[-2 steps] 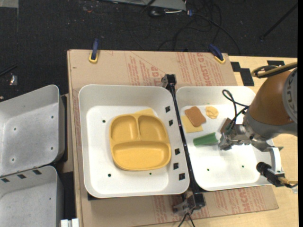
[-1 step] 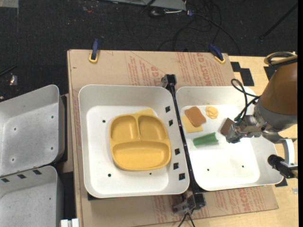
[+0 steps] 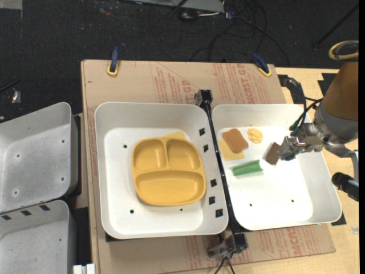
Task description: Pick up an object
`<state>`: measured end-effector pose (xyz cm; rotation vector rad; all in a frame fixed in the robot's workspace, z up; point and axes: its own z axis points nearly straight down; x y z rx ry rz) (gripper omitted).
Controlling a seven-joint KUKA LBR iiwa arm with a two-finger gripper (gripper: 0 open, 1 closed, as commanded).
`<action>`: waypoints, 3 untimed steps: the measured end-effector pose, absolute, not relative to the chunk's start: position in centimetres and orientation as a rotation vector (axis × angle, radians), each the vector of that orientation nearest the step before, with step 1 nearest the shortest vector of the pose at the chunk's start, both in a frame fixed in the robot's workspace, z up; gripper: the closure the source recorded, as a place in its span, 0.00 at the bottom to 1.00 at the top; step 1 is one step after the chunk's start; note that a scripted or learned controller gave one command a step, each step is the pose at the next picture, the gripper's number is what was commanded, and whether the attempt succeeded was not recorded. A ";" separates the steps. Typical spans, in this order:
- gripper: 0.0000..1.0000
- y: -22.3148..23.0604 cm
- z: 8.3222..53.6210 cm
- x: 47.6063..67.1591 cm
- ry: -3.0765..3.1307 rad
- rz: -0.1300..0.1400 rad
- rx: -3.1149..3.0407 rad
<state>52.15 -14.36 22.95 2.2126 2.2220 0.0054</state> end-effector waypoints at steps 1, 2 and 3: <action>1.00 -14.3 24.3 52.2 2.223 0.002 2.216; 1.00 -8.7 23.1 52.6 2.230 0.002 2.215; 1.00 -2.7 23.9 53.1 2.232 0.004 2.211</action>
